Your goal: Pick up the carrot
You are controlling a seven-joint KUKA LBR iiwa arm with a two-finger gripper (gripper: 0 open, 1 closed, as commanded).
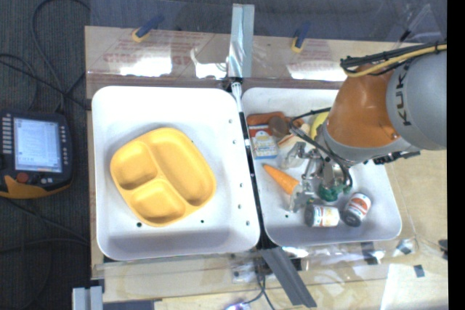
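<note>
Where cans crowd, carrot (280,178) in right bin (385,229)

You get bright, even overhead light, strong glare on the clear plastic sheets (156,58) behind the bins, white bins (102,156) nearly washed out, soft shadows under the yellow tray (161,174), slight overall softness, small clutter blurred.

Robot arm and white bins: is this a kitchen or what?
Probably a robot lab, not a kitchen. The arm works over two white bins, a control pendant sits beside the bench, and the carrot looks like a toy.
</note>
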